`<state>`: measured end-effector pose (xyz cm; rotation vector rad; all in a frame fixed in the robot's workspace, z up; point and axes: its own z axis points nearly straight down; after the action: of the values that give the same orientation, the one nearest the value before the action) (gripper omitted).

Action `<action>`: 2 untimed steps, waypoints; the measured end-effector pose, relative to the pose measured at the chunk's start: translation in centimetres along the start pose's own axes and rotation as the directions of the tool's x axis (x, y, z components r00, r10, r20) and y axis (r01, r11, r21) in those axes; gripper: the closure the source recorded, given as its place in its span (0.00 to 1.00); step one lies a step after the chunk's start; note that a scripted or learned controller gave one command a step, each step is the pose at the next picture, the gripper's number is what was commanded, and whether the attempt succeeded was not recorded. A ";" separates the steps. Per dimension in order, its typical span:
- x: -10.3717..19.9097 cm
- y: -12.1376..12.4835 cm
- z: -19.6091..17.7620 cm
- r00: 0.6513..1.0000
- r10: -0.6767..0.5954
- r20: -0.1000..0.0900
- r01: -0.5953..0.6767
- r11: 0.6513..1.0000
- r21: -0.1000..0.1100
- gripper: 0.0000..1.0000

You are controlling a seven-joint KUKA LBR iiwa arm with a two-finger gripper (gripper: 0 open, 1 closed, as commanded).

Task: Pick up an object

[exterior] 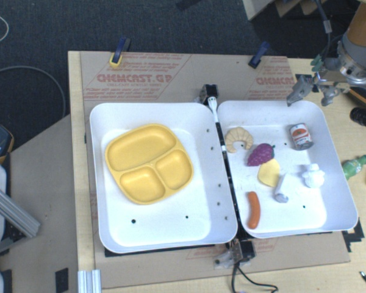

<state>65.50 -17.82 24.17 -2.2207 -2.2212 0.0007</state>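
The right bin (293, 223) holds several small objects: a tan croissant (239, 139), a purple bunch of grapes (260, 154), a yellow wedge (269, 174), a small can (301, 136), a white piece (313, 176), a grey piece (280, 191) and an orange sausage (253, 209). My gripper (310, 95) hangs above the far right corner of this bin, behind the can. Its fingers are spread open with nothing between them.
The left bin (110, 221) holds a yellow divided plate (149, 162). A green object (355, 165) lies outside the right bin's right rim. Blue clamps (258, 55) sit at the board's far edge.
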 end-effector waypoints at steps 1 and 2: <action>3.6 -0.6 13.4 1.000 -0.003 -0.004 0.003 1.000 0.012 0.00; 8.7 -4.3 15.9 1.000 -0.004 -0.004 0.004 1.000 0.008 0.00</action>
<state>61.19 -9.08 8.23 -2.2108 -2.2194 0.0046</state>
